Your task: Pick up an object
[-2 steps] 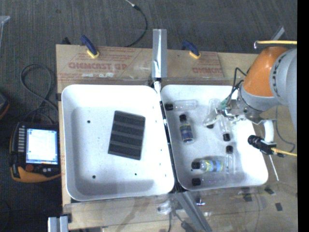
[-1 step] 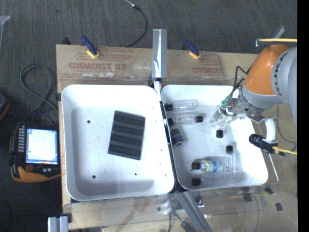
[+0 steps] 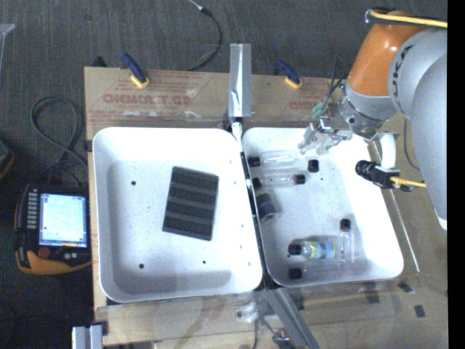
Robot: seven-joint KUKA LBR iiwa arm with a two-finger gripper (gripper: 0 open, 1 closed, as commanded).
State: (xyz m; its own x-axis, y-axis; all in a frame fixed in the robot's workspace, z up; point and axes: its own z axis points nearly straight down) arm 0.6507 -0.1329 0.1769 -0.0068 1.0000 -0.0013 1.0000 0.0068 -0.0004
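Fixed overhead camera, slanted down on both bins

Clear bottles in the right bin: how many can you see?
2: one clear bottle lies near the far wall by the gripper, another lies along the near wall. Small dark items sit around them.

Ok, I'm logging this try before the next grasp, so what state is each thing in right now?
Gripper: above the right bin's far edge, holding nothing visible.
Black pad: lying flat in the left bin.
Clear bottle: on its side in the right bin.
Labelled bottle: on its side, near edge.
Tablet: screen lit.
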